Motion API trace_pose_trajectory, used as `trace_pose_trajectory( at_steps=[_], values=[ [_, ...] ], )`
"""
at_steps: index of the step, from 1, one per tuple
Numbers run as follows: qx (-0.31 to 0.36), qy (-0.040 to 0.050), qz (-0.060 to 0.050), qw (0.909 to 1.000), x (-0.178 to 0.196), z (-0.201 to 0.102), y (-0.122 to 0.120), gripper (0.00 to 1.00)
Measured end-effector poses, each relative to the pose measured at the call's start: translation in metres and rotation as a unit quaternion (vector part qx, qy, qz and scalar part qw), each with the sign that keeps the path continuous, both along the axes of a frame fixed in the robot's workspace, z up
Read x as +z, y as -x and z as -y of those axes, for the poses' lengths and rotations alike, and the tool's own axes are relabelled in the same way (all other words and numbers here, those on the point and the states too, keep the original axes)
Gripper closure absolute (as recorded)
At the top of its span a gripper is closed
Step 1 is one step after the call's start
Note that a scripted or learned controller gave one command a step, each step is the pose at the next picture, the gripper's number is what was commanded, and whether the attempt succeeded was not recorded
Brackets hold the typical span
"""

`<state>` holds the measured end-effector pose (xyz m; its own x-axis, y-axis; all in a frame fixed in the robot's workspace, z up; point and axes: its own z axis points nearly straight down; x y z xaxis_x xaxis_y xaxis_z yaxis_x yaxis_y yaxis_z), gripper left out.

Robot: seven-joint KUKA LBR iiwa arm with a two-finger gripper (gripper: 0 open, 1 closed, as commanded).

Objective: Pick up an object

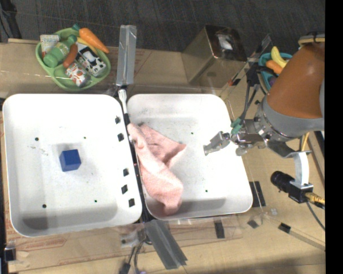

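Right of the crumpled pink cloth point(158, 167), the two-finger gripper point(216, 143) hangs empty, opening unclear; descend squarely onto a fold.

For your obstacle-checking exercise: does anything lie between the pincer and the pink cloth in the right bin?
Nothing visible does. The pincer hangs over the right bin, and only bare white floor separates it from the pink cloth lying along the bin's left side.

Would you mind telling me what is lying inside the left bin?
A single blue cube sits on the floor of the left bin, left of centre. Nothing covers it; the face resting on the floor is hidden.
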<state>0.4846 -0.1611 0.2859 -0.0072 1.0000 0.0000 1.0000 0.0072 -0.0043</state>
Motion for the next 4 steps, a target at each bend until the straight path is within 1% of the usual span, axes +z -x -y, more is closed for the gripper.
trace_pose_trajectory(
  at_steps=[1, 2, 3, 4],
  values=[
    [0.011, 0.0001, -0.001, 0.9999, -0.0817, -0.0724, -0.0392, 0.0],
    [0.011, 0.0002, -0.001, 0.9999, -0.0814, -0.072, -0.0393, 0.0],
    [0.014, 0.0007, -0.002, 0.9999, -0.0722, -0.0724, -0.04, 1.0],
    [0.014, 0.0007, -0.002, 0.9999, -0.0721, -0.0725, -0.04, 0.0]
  ],
)
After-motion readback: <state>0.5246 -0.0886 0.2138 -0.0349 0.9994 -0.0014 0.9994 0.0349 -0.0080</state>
